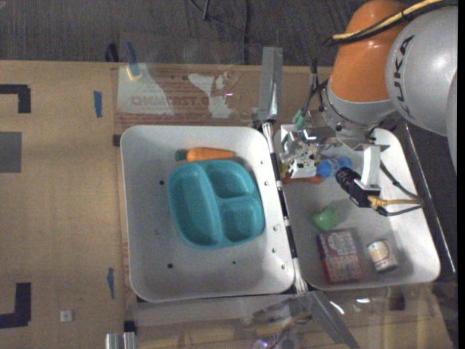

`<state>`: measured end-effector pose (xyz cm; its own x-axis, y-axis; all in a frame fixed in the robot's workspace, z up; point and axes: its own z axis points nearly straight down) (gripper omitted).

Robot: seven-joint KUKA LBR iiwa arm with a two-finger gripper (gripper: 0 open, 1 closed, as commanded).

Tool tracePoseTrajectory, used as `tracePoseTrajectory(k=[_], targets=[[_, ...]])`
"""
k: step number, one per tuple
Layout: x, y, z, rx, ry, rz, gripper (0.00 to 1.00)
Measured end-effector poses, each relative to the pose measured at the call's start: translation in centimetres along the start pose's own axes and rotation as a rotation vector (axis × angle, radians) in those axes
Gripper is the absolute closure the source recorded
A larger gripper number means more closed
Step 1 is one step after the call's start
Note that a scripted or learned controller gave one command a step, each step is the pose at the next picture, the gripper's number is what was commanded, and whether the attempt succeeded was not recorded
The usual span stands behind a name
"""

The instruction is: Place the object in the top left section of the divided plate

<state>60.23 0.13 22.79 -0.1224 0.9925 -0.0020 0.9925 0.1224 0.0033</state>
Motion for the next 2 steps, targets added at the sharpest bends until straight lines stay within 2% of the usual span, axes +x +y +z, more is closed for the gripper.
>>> tracePoseTrajectory(k=[1, 2], targets=[[5.96, 3.15, 4.36, 0.002, 0.001, 0.059, 1.00], [5.97, 3.18, 4.31, 0.001, 0.001, 0.059, 0.00]])
